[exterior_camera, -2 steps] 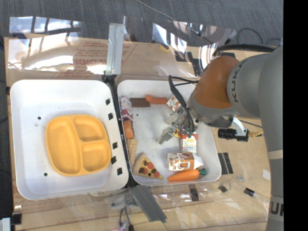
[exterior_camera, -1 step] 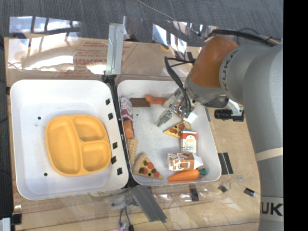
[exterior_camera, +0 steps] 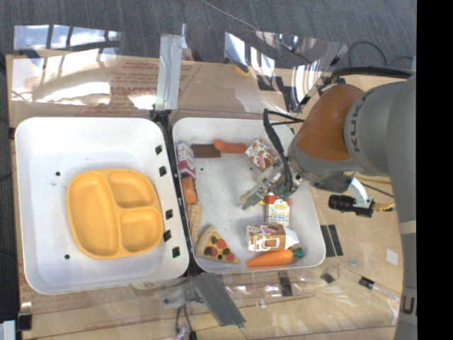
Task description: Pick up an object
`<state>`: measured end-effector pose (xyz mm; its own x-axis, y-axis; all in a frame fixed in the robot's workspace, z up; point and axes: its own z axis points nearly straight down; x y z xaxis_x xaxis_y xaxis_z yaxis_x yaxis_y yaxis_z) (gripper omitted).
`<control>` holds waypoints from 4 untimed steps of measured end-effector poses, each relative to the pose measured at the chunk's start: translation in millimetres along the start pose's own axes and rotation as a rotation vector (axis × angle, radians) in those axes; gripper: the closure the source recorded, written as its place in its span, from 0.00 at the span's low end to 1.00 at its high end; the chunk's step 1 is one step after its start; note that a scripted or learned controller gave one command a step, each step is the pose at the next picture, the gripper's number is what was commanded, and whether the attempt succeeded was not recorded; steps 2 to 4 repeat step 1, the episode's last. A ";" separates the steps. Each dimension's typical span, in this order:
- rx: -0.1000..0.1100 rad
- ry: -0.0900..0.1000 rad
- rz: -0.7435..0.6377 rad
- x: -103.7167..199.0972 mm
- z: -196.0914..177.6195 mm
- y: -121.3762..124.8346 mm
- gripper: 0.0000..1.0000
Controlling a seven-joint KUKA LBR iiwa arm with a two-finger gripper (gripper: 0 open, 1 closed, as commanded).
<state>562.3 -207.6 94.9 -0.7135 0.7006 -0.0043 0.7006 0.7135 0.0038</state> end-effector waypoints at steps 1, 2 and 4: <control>-0.003 -0.003 -0.009 -0.6 -11.7 3.7 1.00; -0.003 -0.003 -0.009 -0.6 -11.7 3.7 1.00; -0.003 -0.003 -0.009 -0.6 -11.7 3.7 1.00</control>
